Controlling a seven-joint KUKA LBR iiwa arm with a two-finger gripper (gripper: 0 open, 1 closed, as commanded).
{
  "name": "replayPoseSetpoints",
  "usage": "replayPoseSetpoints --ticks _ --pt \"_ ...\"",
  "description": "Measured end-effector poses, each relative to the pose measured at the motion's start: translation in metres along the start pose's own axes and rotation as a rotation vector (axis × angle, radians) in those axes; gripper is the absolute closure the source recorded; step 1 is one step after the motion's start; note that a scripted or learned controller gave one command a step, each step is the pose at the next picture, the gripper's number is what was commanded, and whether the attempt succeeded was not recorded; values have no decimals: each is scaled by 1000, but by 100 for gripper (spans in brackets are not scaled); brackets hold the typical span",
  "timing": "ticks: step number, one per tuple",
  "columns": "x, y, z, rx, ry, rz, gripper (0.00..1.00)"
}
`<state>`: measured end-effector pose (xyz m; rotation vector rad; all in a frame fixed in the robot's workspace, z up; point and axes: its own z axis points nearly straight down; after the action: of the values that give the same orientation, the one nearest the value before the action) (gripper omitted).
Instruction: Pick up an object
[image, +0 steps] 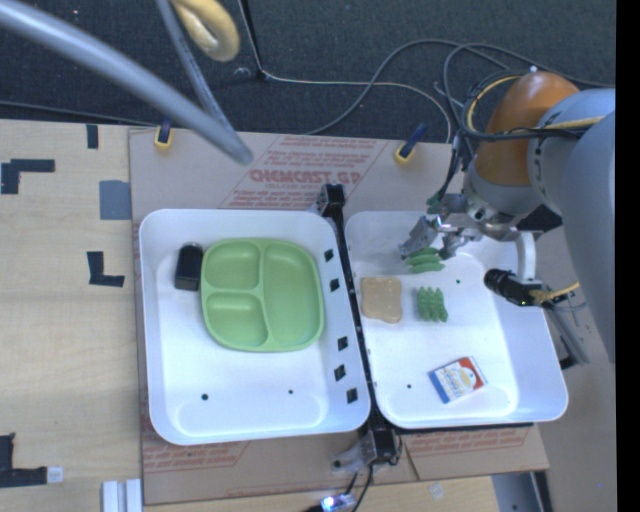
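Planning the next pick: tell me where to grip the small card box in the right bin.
Grip the small card box across its two long edges, coming straight down from above. It lies flat and turned at a slant, apart from the right bin walls, so the jaws likely need turning to match.

Fingers (432, 246) over green piece (425, 263) in right bin (520, 350).

Right bin (520, 400): 4 scattered items, open floor between them; left bin's plate (263, 294) fills its middle.
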<state>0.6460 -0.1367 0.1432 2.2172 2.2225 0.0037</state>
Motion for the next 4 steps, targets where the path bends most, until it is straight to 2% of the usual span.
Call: replayPoseSetpoints --ticks 1,2,3,4 --pt "0 3 -64 -1 -1 1 100" --pt "0 4 -107 -1 -1 1 100" --pt "52 8 -112 4 2 -4 100" --pt "107 9 -99 6 1 -4 100"
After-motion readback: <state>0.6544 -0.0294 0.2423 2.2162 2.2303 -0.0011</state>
